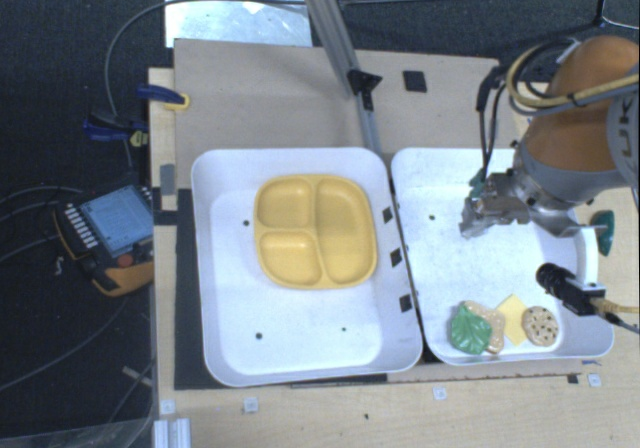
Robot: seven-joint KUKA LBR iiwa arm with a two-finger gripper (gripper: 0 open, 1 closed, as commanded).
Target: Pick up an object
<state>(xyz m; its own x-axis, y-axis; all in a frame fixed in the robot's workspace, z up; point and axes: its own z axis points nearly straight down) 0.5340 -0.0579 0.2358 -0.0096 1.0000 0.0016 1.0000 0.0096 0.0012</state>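
Note:
My gripper (480, 218) hangs over the upper middle of the right bin (440, 266), with nothing seen in it. Three toy foods lie together at that bin's front: a green leafy piece (471, 329), a yellow cheese wedge (512, 317) and a round speckled cookie (540, 326). They sit well below and to the right of the gripper. A yellow divided plate (314, 231) rests in the left bin (225, 336).
A ridge (397, 256) with black clips separates the two bins. A metal pole (330, 16) slants up from the bench behind the bins. A handheld device (108, 236) and cables lie on the floor to the left.

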